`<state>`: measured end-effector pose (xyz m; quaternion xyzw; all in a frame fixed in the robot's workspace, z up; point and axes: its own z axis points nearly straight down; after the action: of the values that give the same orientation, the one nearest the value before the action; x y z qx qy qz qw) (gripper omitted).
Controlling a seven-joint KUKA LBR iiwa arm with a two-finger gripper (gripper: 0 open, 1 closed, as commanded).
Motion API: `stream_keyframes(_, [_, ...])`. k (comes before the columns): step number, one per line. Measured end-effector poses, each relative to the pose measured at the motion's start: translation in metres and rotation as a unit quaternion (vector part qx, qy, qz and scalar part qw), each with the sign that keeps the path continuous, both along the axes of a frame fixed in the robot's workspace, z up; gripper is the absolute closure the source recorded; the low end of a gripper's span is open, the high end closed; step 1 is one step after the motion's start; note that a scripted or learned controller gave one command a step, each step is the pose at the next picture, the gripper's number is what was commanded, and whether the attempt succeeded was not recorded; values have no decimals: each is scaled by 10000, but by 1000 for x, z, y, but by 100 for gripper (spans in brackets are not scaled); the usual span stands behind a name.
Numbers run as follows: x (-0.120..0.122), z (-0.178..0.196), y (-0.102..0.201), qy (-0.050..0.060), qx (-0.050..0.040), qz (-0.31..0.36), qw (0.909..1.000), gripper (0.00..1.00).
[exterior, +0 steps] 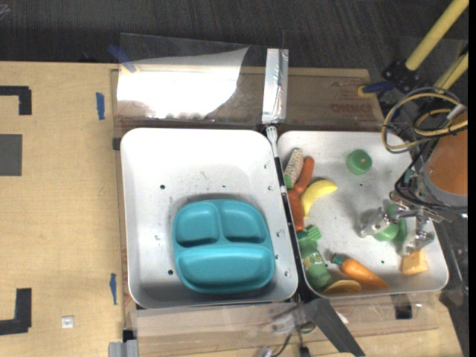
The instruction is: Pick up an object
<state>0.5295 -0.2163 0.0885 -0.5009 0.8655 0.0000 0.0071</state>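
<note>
My gripper [393, 229] is low in the right bin [338, 141], near its right wall, and stands open. Its metal fingers [370, 222] sit on either side of a small green toy [387, 233], which lies on the bin floor, partly hidden by the wrist. Just in front of it lies an orange wedge [414, 262]. Also in this bin are a yellow banana [318, 193], a green round piece [359, 161], an orange carrot [360, 271], a green bottle-like toy [313, 262] and a long orange-red piece [303, 174] against the left wall.
The left bin [149, 155] holds a teal divided plate [222, 245] toward its front. Cables and the orange wrist band [450, 171] hang over the right bin's right edge. Bare floor shows in the right bin's middle [349, 214].
</note>
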Motion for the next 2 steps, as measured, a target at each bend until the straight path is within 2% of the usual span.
stream_keyframes(1, [-18,1,6,-25,-7,558,9984,0])
stream_keyframes(2, [-5,0,16,7,-46,658,9978,0])
